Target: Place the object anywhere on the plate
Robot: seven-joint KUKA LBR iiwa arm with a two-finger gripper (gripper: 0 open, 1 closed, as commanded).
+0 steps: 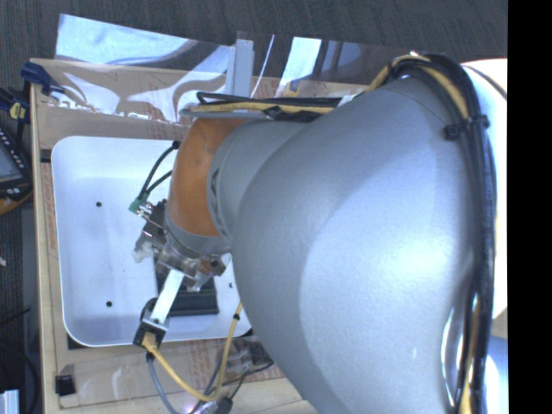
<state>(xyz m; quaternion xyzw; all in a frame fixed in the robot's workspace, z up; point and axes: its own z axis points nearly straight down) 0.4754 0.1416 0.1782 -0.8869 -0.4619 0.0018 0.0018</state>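
Looming closest to you, the grey arm [362,257] covers the right half of the view. Its pincer [177,261] hangs over the left white bin [82,231]; you cannot tell its state. Bare bin floor lies toward the left rim. No object or plate is discernible.

Bare floor across the left bin [86,257] — its right side blocked by the arm [345,248].
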